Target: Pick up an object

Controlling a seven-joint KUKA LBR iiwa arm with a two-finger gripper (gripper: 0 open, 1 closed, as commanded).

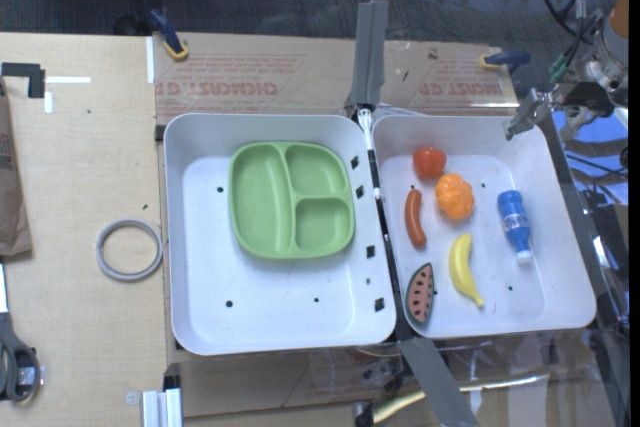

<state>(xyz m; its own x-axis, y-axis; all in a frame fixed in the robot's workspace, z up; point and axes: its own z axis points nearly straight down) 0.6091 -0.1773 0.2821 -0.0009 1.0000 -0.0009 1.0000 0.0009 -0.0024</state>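
Fingers (527, 115) above right bin (560, 215) rim

Arm drawn back at the bench's far right corner

The gripper (525, 118) hung at the far right corner of the right bin (570, 215), just over its rim, a thin dark fingertip pointing down and to the left. Behind it the wrist rose toward the view's upper right, wrapped in cables. The orange band showed at the right edge. Whether the fingers were parted could not be made out.
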